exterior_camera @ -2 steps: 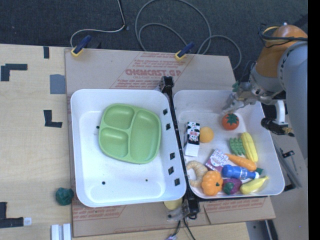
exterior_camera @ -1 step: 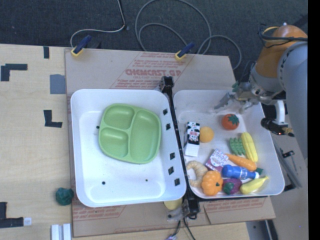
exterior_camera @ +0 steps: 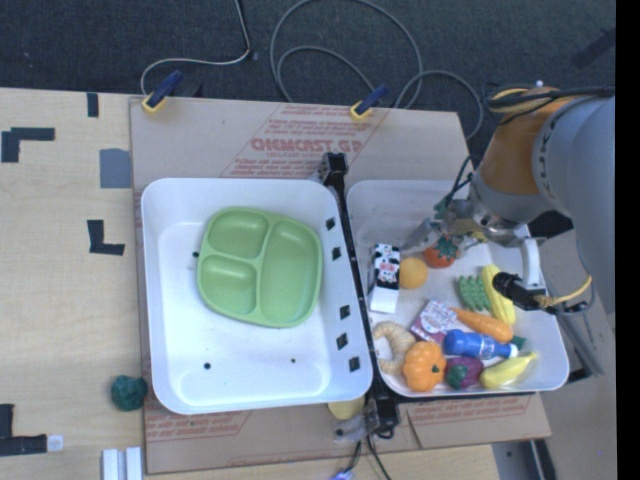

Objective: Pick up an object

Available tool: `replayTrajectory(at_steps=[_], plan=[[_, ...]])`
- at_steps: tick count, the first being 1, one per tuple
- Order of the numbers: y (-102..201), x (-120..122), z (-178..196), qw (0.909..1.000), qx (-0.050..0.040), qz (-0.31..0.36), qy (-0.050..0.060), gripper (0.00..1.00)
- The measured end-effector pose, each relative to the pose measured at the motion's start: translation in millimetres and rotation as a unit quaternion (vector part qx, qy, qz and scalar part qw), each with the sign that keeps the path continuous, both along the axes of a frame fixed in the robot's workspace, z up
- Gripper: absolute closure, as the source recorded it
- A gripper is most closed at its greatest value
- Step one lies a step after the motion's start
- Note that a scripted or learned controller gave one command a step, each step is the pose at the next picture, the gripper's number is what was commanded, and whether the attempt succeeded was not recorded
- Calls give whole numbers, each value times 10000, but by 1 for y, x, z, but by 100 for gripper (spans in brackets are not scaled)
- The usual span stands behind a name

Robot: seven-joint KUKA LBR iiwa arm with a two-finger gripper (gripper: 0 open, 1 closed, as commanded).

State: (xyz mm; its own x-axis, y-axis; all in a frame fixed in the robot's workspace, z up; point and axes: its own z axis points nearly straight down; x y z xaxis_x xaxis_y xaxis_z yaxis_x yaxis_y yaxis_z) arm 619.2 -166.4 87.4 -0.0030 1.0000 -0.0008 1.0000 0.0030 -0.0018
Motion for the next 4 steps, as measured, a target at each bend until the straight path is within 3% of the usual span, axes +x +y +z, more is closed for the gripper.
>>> replayTrajectory(at_steps=[1,2,3,4], plan=[[-28,28,52,10000,-6,-10,-31,0],[12,7,-5,10000,-13,-1,-13,0],[11,9,10,10000,-12,-9,-43,100],[53,2,123,10000,6,13,-49,100]])
